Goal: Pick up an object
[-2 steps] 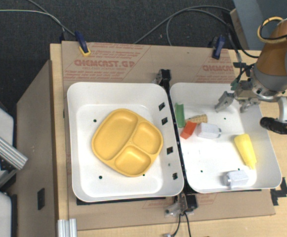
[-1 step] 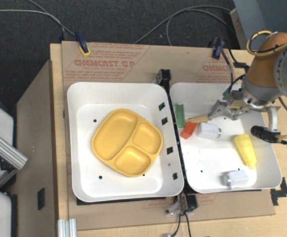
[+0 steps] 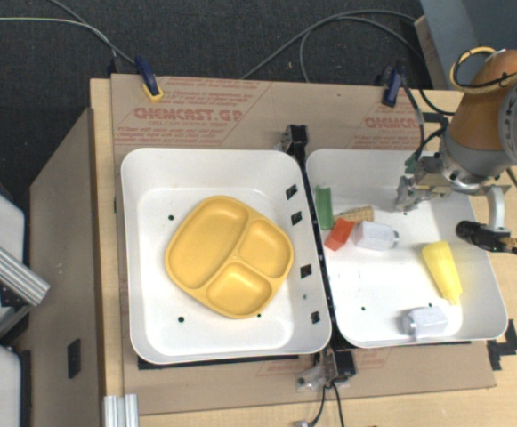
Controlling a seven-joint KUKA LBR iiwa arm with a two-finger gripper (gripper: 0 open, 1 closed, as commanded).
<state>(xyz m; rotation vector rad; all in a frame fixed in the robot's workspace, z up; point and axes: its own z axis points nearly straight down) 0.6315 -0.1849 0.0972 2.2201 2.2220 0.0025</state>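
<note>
White plastic lies under me: I hang over the far part of the right bin [image 3: 480, 323], my gripper [image 3: 411, 194] pointing down at its floor. From the camera view I cannot tell how wide I stand or whether anything is in my grasp; the tips are too small and dark against the bin to read, and nothing visibly sits between them.

Nearest to me, just below and to the left, is a tan piece [image 3: 358, 213]. Past it, against the wall between the bins, stands a green stick [image 3: 325, 206], and below that an orange block [image 3: 339, 234] touching a white block [image 3: 375, 236]. A yellow piece [image 3: 442, 270] lies further toward the near side, to my right, and a grey block [image 3: 424, 321] sits near the bin's front rim, well apart from me. The left bin [image 3: 142, 238] holds a yellow tray [image 3: 229, 256], far off to my left.

I judge this the approach step: no object is chosen or lifted yet. The tan piece looks the easiest reach. The next move calls for shifting over it, squaring to its narrow side, and coming down without nudging the white block beside it.
</note>
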